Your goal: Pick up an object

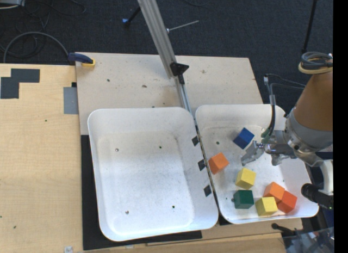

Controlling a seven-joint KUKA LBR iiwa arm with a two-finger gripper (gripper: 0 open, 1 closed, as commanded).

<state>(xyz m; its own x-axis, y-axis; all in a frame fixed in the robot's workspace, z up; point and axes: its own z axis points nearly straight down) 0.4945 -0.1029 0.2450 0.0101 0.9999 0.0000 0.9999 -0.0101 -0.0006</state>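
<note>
Several coloured blocks lie in the right bin (228, 117). A blue block (244, 137) sits farthest back, an orange block (218, 162) near the bin's left wall, and a yellow block (246, 178) in the middle. A green block (243, 198), a second yellow block (266, 205), another orange block (275, 190) and a red-orange block (288, 202) cluster along the front. My gripper (262, 158) hangs over the bin's middle, right of the blue block and behind the middle yellow block. Its fingers are spread open with nothing between them.
The left bin (109, 121) stands beside the right one, separated by a ridge with black clips (202, 165). A slanted aluminium bar (160, 34) rises behind the bins. The arm's grey and orange body (315, 110) overhangs the right bin's right side.
</note>
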